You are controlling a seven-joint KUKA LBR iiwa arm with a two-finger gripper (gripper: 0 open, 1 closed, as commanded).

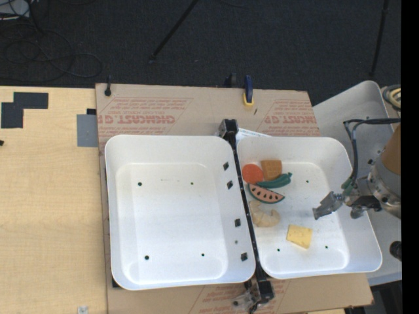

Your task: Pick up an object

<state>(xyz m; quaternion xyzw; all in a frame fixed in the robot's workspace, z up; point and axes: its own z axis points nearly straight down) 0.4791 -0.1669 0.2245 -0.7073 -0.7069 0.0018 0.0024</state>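
Candidate objects all sat in the right bin (340,150): a yellow cheese wedge (300,235) lay alone near the front, while an orange ball (253,173), an orange block (272,169), a green pod (277,181), a watermelon slice (267,194) and a pale lump (264,216) crowded against the divider. The gripper (325,208) hung over the bin's right side, just up and right of the cheese, apart from it and with nothing between its jaws; how far they were open I couldn't tell at this resolution. Risk, as I judged it: the wedge is low and sloped, so the jaws could slip off or shove it away, and going for the cluster could pinch two items or jam against the divider. The arm came in low from the right, wrist tilted toward the bin centre. The left bin (118,175) held no objects.
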